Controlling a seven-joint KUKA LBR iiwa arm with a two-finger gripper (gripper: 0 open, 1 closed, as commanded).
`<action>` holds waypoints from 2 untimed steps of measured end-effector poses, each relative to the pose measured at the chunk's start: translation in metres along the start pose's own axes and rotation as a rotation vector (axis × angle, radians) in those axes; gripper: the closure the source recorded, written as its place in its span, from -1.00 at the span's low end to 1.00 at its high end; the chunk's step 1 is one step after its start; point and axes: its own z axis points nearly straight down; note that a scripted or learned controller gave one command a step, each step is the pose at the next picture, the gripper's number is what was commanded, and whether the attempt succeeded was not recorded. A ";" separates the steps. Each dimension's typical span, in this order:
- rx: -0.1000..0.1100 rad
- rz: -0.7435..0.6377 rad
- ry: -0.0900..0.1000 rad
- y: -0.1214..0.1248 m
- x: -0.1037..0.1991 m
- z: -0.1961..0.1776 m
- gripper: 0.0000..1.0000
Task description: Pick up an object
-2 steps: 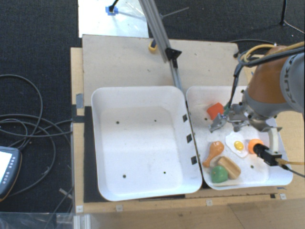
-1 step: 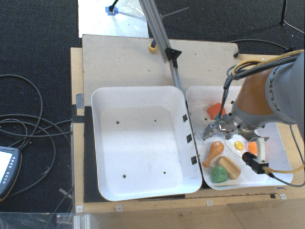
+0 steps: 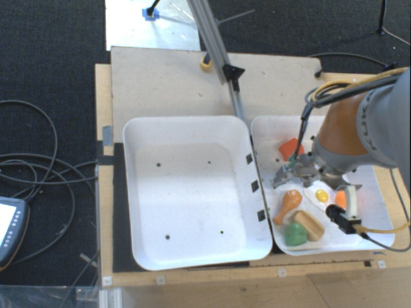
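Where jaws (image 3: 282, 174) hang, drumstick (image 3: 288, 206) just below.

Arm (image 3: 359, 130) covers much of the right bin (image 3: 263, 130); the red piece (image 3: 290, 148) peeks out half-hidden; tablet (image 3: 9, 226) cut off left.

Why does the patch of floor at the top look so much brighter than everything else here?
Camera view: the pale floor patch reflects light, giving glare; the white bins are lit evenly with soft, faint shadows; the arm near the lens looks slightly blurred, while the toys such as the green one stay fairly sharp.
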 end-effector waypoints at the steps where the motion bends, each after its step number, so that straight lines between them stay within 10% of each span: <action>1: -0.003 0.000 0.000 0.001 0.000 -0.011 1.00; 2: -0.007 -0.006 -0.001 0.007 0.009 -0.067 1.00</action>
